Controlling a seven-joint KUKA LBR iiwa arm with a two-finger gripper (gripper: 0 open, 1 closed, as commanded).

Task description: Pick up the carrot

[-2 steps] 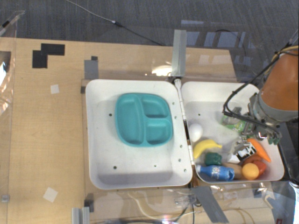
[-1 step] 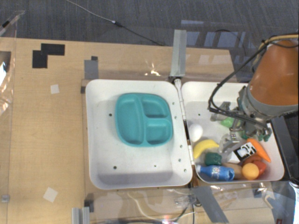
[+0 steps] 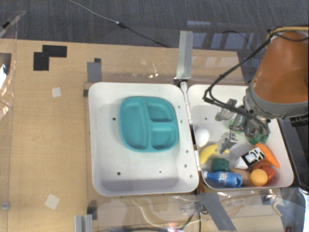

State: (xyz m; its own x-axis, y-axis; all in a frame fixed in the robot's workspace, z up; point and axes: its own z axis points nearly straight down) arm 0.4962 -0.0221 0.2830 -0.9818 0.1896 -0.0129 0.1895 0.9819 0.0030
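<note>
The carrot [image 3: 268,154] is lying at a slant in the right bin [image 3: 288,175], toward its 4 o'clock corner, apart from the gripper [image 3: 240,132], which is hanging at about 10 o'clock from it. Whether the fingers are open or closed I cannot tell. Touching the carrot at 8 o'clock is a black-and-white block [image 3: 254,156]; an orange ball [image 3: 259,177] is sitting at 6 o'clock. Further toward 9 o'clock are lying a green piece [image 3: 220,164], a yellow fruit [image 3: 208,153], a white egg [image 3: 202,137] and a blue bottle [image 3: 223,179]. In the left bin [image 3: 104,178] on the desk [image 3: 43,144], a teal divided plate [image 3: 147,123] is resting.
</note>
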